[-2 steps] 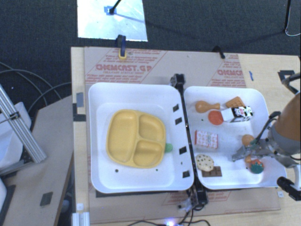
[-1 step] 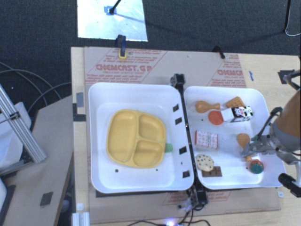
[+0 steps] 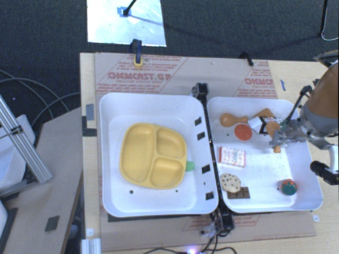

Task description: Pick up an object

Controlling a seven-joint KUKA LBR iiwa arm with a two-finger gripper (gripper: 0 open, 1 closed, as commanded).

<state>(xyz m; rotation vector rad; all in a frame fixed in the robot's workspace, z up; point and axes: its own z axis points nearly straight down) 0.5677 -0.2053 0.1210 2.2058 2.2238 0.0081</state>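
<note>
The right bin (image 3: pixel 302 163) holds several small objects. An orange spoon-shaped toy (image 3: pixel 229 120) lies at its back left, beside a red-orange disc (image 3: pixel 243 133). Just right of the disc lies a white and orange toy (image 3: pixel 263 122). A red and white packet (image 3: pixel 232 156) sits mid-bin. A cookie (image 3: pixel 230 182) and a brown bar (image 3: pixel 239 194) lie at the front left, and a teal and orange ball (image 3: pixel 288 187) at the front right. My gripper (image 3: pixel 279 139) hangs low over the bin's back right part, right next to the white and orange toy, with a small orange piece (image 3: pixel 276 149) under its tip.
The left bin (image 3: pixel 114 194) holds a yellow divided plate (image 3: pixel 153 155) with a small green thing (image 3: pixel 189 166) at its right edge. Black clips (image 3: pixel 201 136) run along the wall between the bins. The arm's grey body (image 3: pixel 323 107) covers the right bin's far right corner.
</note>
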